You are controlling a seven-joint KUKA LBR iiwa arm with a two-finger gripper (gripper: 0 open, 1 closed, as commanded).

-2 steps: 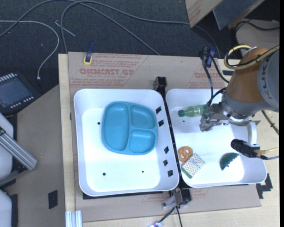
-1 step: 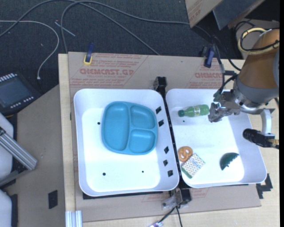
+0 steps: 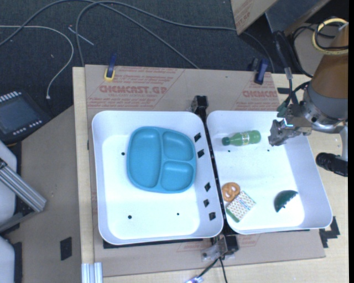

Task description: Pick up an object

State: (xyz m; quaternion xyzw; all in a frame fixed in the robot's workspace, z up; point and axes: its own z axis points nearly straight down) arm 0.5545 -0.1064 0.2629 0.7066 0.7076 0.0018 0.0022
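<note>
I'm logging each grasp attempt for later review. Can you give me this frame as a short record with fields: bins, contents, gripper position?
left bin: blue divided plate
right bin: green bottle lying on its side, pretzel, patterned packet, dark green piece
gripper: over the right bin's far right part, just right of the bottle
held object: none seen between the fingers
fingers: cannot tell

Dark carpeted floor [image 3: 166, 33], loose white cables [image 3: 61, 33], cardboard-topped bench [image 3: 166, 83], blue clamps [image 3: 110, 69], cardboard box [image 3: 249, 14]

Claw [image 3: 278, 136] nr green bottle [image 3: 242, 139]
</note>
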